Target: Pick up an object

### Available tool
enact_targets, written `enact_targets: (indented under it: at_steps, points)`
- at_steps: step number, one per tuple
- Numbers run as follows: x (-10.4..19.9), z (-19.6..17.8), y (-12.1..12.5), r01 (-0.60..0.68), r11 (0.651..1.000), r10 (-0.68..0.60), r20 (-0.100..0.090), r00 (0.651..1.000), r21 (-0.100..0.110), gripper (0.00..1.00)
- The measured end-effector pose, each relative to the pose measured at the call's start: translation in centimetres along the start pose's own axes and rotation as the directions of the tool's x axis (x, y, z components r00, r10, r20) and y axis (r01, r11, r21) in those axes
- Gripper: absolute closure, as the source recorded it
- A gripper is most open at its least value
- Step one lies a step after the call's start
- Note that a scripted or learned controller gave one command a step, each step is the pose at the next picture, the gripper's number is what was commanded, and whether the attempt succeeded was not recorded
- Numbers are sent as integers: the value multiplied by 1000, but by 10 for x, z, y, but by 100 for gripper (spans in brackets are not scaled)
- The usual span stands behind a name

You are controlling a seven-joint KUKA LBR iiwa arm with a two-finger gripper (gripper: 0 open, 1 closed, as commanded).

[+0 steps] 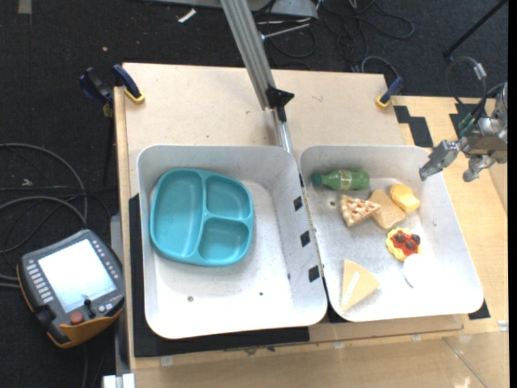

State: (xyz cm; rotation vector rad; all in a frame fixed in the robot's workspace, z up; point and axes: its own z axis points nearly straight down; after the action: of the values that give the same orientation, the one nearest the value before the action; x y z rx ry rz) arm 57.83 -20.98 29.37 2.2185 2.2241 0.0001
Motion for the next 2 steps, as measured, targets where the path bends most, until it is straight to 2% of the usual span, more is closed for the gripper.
enact_targets:
  at_steps: [1,2]
  points:
    - [0,0,0,0,1000,0,0,1000,0,0]
    - [6,45,-2,-1,1000,1,-1,1000,4,0]
